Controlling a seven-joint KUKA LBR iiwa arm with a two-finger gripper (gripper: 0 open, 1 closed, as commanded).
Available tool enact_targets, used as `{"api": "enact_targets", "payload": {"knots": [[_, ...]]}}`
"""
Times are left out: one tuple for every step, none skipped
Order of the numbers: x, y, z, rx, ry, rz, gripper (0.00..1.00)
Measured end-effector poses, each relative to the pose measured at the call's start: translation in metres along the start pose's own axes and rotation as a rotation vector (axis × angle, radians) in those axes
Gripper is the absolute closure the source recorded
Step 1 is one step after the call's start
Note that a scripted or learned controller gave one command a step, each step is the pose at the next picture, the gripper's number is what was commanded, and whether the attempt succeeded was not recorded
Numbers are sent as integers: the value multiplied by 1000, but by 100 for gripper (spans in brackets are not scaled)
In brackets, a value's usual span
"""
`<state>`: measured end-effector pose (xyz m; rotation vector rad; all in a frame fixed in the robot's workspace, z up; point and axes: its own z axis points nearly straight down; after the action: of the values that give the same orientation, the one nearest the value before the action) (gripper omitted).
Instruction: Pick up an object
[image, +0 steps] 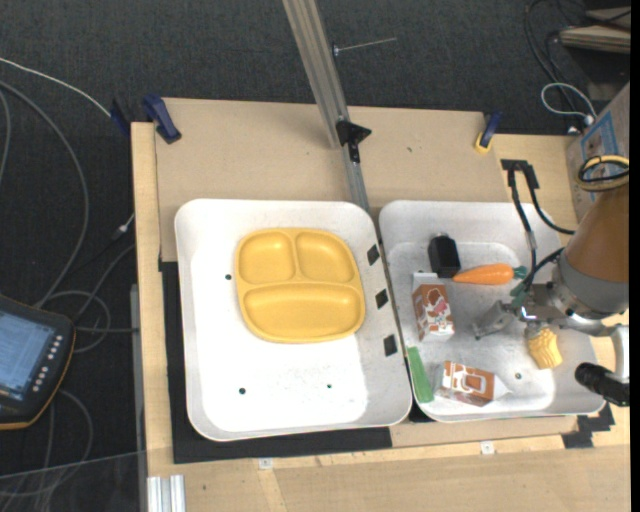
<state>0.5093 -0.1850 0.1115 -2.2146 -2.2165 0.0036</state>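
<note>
1. A yellow tray (300, 284) is seen in the left bin (200, 330) on the worktop (250, 150).
2. In the right bin (400, 225) are found a green stick (419, 374), two cartons (432, 310) (468, 383), a black block (443, 254), a carrot (484, 274) and a yellow piece (544, 349).
3. The carrot is judged light, stiff and smooth; its thick middle is best gripped.
4. The claw (497, 320) is lowered between carrot and yellow piece; nothing is seen held, and its opening cannot be told.
</note>
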Motion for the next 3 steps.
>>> {"api": "enact_targets", "payload": {"knots": [[1, 0, 20, -2, -1, 0, 0], [1, 1, 8, -7, -2, 0, 100], [1, 5, -35, -13, -6, -1, 100]]}}
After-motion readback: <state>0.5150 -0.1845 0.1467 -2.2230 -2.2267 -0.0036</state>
